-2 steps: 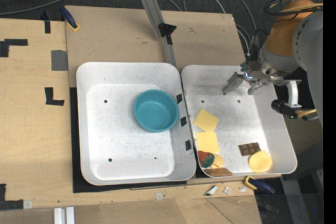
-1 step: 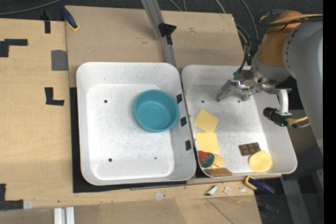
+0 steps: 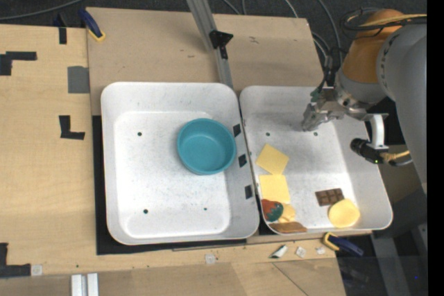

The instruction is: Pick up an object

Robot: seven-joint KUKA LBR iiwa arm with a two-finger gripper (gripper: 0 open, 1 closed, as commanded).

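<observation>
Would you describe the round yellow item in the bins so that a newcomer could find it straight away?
Start at the right-hand white bin, the one under the gripper. Go to its near right corner, where a round yellow piece lies beside a small brown chocolate-like block. The two other yellow pieces lie along the bin's left side and are flat squares; this one is round.

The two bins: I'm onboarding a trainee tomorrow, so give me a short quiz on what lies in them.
1. True or false: the teal bowl sits in the left bin.
2. Which lies nearest the gripper? A) round yellow piece B) upper yellow square C) brown block
3. Fill in: the arm hangs over the ___ bin's far end.

Key: 1 true; 2 B; 3 right.
</observation>
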